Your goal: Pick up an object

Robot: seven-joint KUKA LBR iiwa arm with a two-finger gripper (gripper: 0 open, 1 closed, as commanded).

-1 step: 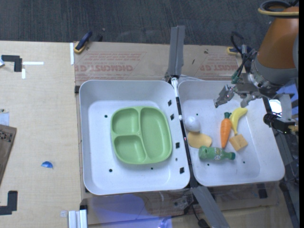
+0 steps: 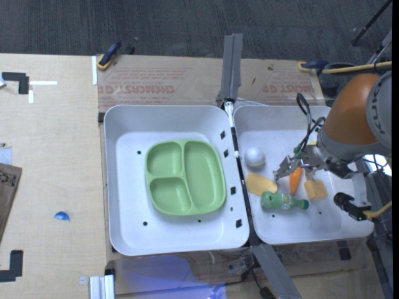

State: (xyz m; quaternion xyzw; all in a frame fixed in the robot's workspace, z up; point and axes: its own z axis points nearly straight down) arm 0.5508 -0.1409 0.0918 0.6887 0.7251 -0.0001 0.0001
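The right bin [image 2: 324, 229] holds several small objects. An orange carrot-shaped piece [image 2: 295, 180] lies near the middle, with a tan block [image 2: 315, 190] to its right. A green bottle [image 2: 283, 201] lies on its side below them. A yellow wedge [image 2: 262, 183] and a white ball [image 2: 254, 157] sit by the bin's left wall. My gripper [image 2: 294, 166] is low in this bin, open, right over the carrot piece's upper end. It has nothing lifted.
The left bin [image 2: 124, 167] holds a green three-compartment tray [image 2: 186, 177]. A divider wall [image 2: 235, 161] separates the two bins. The arm's orange band [image 2: 352, 114] hangs over the right bin's far right side, with cables nearby.
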